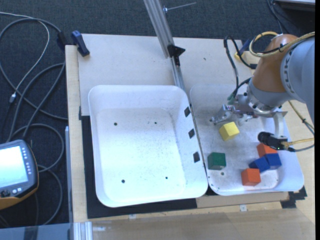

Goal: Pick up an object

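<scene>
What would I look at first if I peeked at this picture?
Probably the big grey and orange robot arm reaching in from the right, with its gripper low over the right bin. Next, the bright blocks in that bin: a yellow block just below the gripper, a green block near the middle wall, and orange and blue blocks bunched in the near right corner. The left bin is plain white beside it.

A handheld pendant (15,171) with a lit screen lies at the bench's left edge. Grey cables (30,74) loop across dark carpet (100,6). A blue clamp (80,42) sits on the bench's far-left corner.
</scene>
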Robot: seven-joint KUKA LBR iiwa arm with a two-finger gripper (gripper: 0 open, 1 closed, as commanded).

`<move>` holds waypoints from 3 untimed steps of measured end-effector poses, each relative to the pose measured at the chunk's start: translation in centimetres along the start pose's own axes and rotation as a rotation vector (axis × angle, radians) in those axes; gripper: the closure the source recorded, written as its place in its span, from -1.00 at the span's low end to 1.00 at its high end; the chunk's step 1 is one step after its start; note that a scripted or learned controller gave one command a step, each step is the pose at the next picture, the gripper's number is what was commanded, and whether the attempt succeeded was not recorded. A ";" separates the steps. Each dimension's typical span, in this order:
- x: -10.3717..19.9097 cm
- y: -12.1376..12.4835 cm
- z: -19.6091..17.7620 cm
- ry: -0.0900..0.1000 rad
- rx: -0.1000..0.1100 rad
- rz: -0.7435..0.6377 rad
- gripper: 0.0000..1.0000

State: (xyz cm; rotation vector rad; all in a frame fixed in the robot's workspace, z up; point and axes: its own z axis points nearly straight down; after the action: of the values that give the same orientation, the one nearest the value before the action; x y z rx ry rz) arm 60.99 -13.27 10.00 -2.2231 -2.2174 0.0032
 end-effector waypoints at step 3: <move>10.4 1.0 -10.5 0.004 -0.014 -0.013 1.00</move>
State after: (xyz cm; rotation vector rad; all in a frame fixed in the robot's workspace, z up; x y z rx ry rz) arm 62.01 -2.84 20.45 -2.2132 -2.2370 -0.0160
